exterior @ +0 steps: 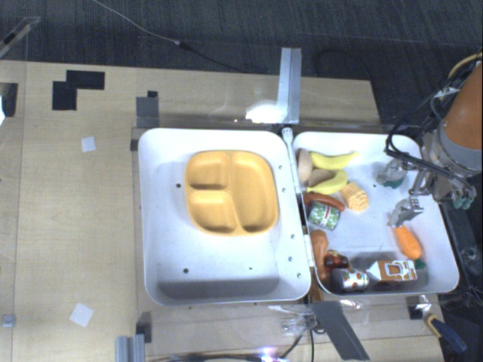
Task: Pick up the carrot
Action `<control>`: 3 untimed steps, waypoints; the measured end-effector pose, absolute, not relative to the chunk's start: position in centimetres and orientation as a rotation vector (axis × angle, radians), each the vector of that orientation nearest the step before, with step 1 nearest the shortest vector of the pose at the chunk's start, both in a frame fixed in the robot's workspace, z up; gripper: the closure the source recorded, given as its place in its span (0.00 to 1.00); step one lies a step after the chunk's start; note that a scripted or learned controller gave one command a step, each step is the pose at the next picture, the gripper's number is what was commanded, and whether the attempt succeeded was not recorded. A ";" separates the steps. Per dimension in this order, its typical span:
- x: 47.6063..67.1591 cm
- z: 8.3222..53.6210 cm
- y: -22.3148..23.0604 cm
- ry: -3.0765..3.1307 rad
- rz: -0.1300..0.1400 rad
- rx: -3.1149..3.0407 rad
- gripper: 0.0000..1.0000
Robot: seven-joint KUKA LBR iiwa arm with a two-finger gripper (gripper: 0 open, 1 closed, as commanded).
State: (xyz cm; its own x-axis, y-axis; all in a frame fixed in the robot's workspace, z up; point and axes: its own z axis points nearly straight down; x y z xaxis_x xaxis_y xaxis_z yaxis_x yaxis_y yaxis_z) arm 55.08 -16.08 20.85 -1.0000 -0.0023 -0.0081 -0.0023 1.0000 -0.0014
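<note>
The carrot (408, 242), small and orange with a green tip, lies on the floor of the right bin (441, 277) near its right wall. My gripper (399, 194) hangs over the right side of that bin, just above and slightly left of the carrot. Its two metal fingers (405, 211) stand apart, open, with nothing between them. The lower finger ends a short way from the carrot's upper end; I cannot tell whether they touch.
The right bin's left side holds two bananas (333, 159), a corn piece (355, 198), a green can (324, 216), a sausage (319, 241) and a lying bottle (381, 273). A yellow divided plate (230, 191) sits in the left bin (162, 225).
</note>
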 end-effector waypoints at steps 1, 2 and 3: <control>55.3 11.9 -20.6 3.138 0.000 -0.081 0.00; 50.8 9.1 -20.5 3.120 -0.007 0.060 0.00; 51.1 10.3 -20.4 3.115 -0.011 0.048 1.00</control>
